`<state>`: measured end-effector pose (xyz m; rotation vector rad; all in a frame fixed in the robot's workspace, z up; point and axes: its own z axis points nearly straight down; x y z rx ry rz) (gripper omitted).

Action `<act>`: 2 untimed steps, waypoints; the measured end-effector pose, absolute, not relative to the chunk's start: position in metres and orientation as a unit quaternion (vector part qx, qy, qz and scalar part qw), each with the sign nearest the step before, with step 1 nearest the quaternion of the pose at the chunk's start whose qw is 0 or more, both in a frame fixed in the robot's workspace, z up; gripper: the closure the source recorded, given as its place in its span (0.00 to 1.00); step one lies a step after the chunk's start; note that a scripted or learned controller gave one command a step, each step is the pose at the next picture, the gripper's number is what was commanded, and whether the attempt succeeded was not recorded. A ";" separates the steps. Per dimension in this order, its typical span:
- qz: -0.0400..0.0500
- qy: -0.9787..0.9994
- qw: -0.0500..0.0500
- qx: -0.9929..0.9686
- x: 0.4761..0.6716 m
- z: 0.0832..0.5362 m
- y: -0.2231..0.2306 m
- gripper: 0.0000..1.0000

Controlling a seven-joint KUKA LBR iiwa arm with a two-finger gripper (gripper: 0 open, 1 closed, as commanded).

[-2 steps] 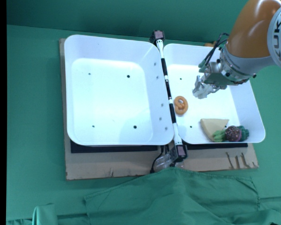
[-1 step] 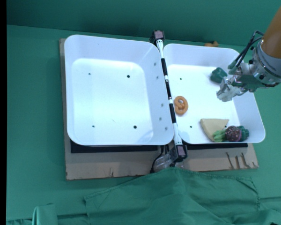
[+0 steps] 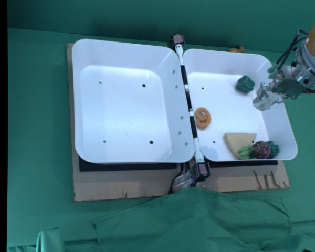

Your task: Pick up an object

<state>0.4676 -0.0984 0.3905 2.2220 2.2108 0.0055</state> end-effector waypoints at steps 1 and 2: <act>0.001 0.705 0.003 0.709 0.468 0.401 -0.116 1.00; -0.001 0.707 -0.001 0.707 0.509 0.316 -0.073 1.00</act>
